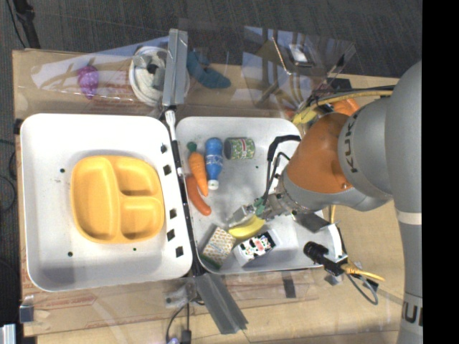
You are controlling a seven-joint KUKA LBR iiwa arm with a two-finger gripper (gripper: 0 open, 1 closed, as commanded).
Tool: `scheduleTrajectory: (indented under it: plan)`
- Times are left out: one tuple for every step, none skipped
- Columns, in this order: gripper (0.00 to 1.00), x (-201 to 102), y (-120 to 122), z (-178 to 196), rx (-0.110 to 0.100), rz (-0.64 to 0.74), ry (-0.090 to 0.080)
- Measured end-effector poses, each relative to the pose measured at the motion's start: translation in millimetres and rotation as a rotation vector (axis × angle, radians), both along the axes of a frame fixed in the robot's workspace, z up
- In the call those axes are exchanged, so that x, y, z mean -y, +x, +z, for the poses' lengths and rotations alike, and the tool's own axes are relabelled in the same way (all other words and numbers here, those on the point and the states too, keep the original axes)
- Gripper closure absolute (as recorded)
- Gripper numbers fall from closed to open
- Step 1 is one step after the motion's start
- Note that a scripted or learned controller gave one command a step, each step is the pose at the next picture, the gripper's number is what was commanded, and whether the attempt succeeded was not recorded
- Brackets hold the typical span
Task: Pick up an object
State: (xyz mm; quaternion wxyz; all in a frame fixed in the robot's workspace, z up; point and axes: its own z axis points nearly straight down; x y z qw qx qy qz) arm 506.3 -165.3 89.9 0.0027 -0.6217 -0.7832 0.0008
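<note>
One yellow curved banana [246, 228] in rt bin [287, 131], jaws state unclear.

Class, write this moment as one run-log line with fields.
arm: over right bin | gripper: just above banana | grasp: unclear | left bin: yellow tray

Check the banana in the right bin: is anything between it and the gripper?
Nothing visible. The gripper sits right at the banana's upper edge. The patterned box touches the banana below, and the woven block lies at its left.
</note>
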Motion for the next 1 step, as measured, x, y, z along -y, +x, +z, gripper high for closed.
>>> scheduleTrajectory:
  plan:
    - [0.00,-25.8,-30.2,-0.4,0.000,0.081,0.001]
